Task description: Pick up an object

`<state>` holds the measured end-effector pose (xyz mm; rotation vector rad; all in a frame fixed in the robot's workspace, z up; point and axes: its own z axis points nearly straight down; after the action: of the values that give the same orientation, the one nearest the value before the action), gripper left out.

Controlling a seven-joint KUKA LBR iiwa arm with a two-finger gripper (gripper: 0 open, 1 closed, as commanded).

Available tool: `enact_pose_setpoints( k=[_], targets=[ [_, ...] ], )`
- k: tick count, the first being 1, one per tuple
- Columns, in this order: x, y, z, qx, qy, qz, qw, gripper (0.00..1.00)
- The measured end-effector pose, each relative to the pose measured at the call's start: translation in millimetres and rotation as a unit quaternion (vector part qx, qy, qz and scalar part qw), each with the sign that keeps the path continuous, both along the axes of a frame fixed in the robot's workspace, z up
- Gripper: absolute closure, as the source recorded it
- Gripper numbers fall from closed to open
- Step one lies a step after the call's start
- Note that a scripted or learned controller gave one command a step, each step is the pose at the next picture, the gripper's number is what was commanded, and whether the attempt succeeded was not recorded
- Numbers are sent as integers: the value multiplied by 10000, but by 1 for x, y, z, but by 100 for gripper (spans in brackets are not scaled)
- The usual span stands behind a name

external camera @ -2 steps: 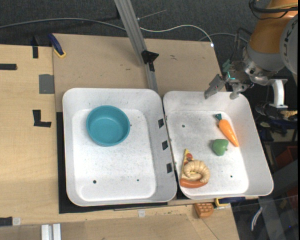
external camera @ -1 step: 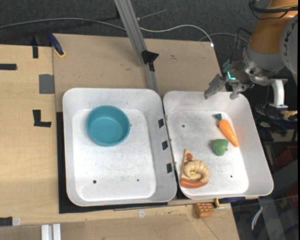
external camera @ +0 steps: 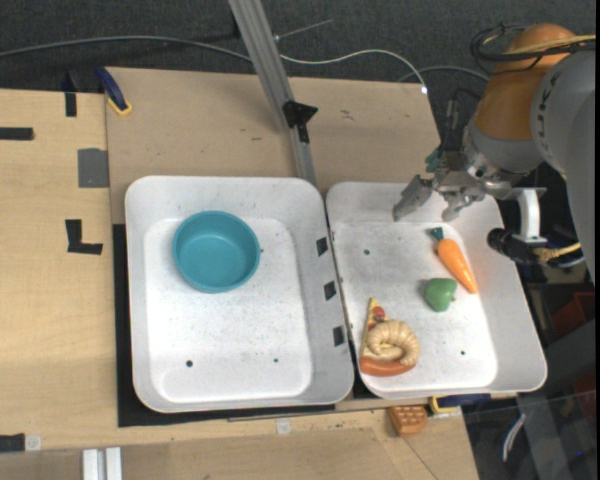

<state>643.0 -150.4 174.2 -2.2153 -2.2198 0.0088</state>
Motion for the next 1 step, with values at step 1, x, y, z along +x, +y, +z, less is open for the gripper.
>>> enact_pose_setpoints(
  k=[1],
  targets=[
    [-5, 9, -49, 1, -6, 0, 10000, 0]
  ],
)
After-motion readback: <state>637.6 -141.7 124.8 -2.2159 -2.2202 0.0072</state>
